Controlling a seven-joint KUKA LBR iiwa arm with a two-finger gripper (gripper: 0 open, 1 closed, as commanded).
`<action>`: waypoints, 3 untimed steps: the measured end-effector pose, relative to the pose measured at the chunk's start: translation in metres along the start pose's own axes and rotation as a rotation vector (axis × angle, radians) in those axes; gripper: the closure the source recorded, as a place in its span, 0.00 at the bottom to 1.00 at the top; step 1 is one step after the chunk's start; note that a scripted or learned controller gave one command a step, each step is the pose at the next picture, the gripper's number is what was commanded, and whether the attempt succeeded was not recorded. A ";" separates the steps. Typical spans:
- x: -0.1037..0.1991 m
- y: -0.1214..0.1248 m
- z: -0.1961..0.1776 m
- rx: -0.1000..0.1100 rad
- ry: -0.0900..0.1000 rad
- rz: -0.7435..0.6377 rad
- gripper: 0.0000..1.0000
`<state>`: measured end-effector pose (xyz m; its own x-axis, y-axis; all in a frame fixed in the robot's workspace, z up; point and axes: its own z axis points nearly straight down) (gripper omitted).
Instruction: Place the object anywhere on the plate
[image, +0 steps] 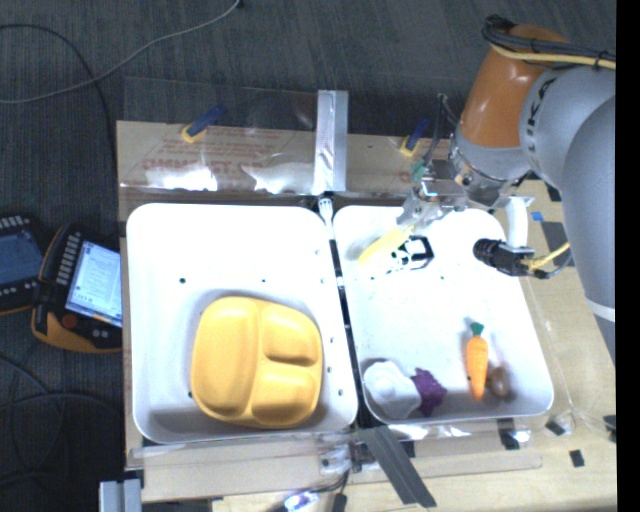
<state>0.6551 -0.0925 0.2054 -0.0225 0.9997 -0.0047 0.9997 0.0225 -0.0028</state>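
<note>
End effector (412, 222) above glossy yellow plate's (257, 360) neighbor bin (520, 330)

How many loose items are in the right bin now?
4: a toy carrot near the right wall, a white cloth and purple piece at the front, a yellow item under the claw.

Yellow plate (257, 361) in left bin (160, 240); carrot (477, 364) in right bin (520, 330)

Dark grey carpet floor (300, 50) all around, black cables (60, 50) trailing across it far left. Table (240, 150) has a tan top with clear plastic sheet taped over the far part, blue clamps (203, 123) at the far edge. Handheld control pendant (75, 290) lies on floor, left side.
</note>
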 end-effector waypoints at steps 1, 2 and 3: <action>0.045 -0.102 -0.030 -0.001 0.005 -0.140 1.00; 0.071 -0.147 -0.092 -0.002 0.004 -0.219 1.00; 0.199 -0.144 -0.068 -0.002 0.004 -0.466 1.00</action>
<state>0.5069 0.1037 0.2730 -0.4696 0.8829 0.0007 0.8829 0.4696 -0.0019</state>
